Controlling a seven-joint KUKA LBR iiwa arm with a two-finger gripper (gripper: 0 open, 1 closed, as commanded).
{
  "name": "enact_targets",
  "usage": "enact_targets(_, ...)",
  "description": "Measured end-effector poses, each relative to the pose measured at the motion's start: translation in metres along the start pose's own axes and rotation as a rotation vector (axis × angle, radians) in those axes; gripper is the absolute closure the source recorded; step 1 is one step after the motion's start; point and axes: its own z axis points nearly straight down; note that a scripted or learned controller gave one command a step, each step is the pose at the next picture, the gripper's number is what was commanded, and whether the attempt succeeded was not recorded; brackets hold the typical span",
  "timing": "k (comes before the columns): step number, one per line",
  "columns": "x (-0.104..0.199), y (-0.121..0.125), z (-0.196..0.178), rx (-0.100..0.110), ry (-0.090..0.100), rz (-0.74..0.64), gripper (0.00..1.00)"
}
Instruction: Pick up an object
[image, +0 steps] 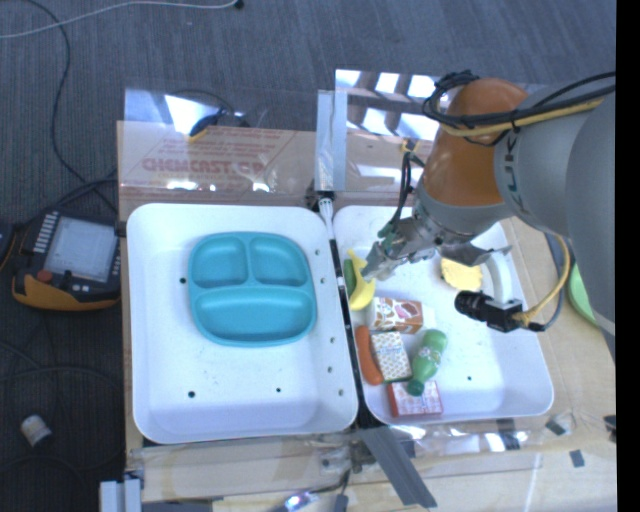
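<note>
Two bins: gripper (372, 268) sits low at the right bin's (520, 385) left edge by the banana (359, 285); finger state perhaps hidden, cannot tell.

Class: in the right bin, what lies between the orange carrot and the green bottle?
In the camera view, a tan waffle-patterned block lies between the orange carrot and green bottle.

Two bins are sitting side by side. A divided plate (250, 288) is lying in the left bin (160, 390). Small toy foods (402, 345) are crowding the near left part of the right bin (520, 385).
</note>
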Motion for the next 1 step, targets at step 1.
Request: enact_targets(1,-0.0492,-0.0846,-0.1178,-0.002,-0.003,0.316,1.00)
